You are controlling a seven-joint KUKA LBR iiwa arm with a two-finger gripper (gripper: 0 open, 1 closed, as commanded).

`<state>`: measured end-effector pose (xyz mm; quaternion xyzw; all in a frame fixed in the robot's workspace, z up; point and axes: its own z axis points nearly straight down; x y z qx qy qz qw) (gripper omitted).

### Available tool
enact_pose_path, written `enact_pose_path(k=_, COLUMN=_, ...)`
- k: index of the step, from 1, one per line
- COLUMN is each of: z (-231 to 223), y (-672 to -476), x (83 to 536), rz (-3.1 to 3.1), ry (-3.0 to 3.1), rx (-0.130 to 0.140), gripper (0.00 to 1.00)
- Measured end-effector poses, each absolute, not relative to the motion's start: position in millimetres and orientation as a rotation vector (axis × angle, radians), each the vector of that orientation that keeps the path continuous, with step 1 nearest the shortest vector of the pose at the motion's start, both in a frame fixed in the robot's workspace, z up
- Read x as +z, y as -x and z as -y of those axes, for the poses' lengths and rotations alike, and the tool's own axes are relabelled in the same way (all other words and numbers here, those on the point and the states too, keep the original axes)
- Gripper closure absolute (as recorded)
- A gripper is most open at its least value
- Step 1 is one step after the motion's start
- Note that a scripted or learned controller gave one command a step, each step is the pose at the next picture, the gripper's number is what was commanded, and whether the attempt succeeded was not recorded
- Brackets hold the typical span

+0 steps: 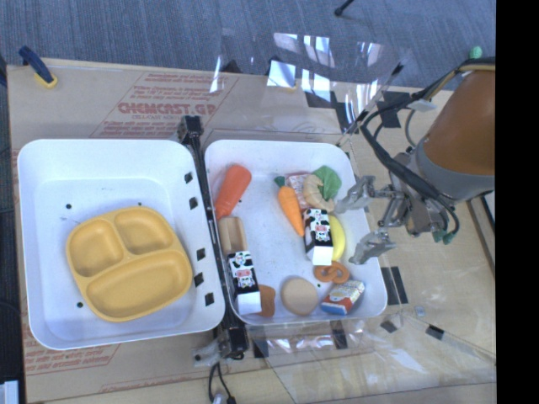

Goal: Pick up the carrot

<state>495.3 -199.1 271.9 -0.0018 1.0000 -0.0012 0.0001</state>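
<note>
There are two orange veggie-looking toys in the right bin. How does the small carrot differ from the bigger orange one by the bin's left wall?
The carrot is slimmer and tapers to a point; the bigger orange piece is thicker with a rounded end. The carrot has a green top, while the bigger piece shows none. The carrot lies mid-bin next to the banana; the bigger piece lies along the left wall. Both are orange and lie flat in the right bin.

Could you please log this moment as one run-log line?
claw: open, over right bin's right rim | carrot: lying in right bin, not held | pick: not yet done
</note>
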Motion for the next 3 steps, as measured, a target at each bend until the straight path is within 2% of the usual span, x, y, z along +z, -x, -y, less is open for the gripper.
enact_pose_path(k=1, z=177.0, y=-552.6, x=192.1, rz=-3.149, ry=-0.039, rx=0.006, gripper=0.00)
enact_pose_path(k=2, z=116.2, y=-607.1, x=101.3, rz=-3.144, ry=-0.193, rx=0.008, gripper=0.00)
enact_pose_path(k=3, z=119.2, y=-610.3, x=117.2, rz=-3.133, ry=-0.187, rx=-0.002, gripper=1.00)
